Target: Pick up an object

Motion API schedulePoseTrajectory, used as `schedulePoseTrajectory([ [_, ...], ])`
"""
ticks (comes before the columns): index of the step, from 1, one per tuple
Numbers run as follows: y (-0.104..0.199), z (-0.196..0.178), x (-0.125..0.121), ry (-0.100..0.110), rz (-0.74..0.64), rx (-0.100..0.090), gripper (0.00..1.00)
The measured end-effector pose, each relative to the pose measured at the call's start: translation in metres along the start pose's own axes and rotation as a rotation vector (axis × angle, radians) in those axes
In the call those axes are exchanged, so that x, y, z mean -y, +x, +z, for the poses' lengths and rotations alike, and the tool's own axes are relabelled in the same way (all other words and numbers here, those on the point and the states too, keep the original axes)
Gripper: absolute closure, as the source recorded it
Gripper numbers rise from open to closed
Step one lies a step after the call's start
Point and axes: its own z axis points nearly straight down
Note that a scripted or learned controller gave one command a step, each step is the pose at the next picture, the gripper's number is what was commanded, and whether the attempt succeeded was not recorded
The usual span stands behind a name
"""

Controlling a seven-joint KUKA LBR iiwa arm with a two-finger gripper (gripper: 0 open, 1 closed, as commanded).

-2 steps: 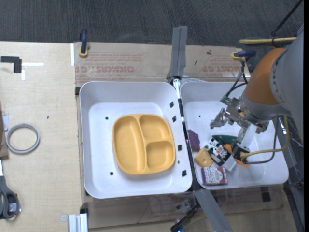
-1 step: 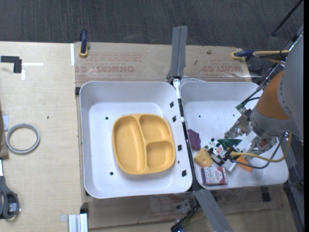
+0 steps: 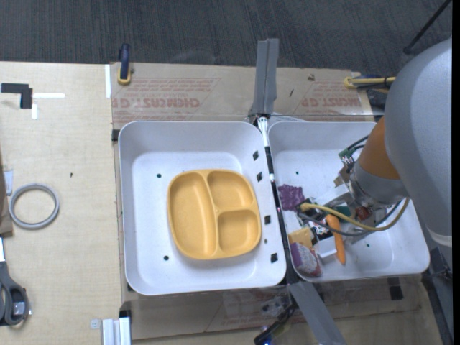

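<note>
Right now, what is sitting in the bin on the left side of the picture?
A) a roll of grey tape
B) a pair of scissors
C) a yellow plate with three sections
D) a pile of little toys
C: the yellow plate with its three sections lies flat in the middle of the left bin, while the roll of grey tape and the scissors lie outside it on the bench.

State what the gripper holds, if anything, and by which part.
It cannot be told: the gripper hangs low over the clutter in the right bin, its grasp hidden.
</note>
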Motion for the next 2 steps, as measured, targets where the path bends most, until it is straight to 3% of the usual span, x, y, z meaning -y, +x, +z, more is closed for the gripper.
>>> schedulePoseTrajectory([
  [1, 0.051, -0.001, -0.023, -0.001, 0.090, 0.000, 0.00],
  [2, 0.095, -0.001, -0.028, -0.001, 0.084, 0.000, 0.00],
])
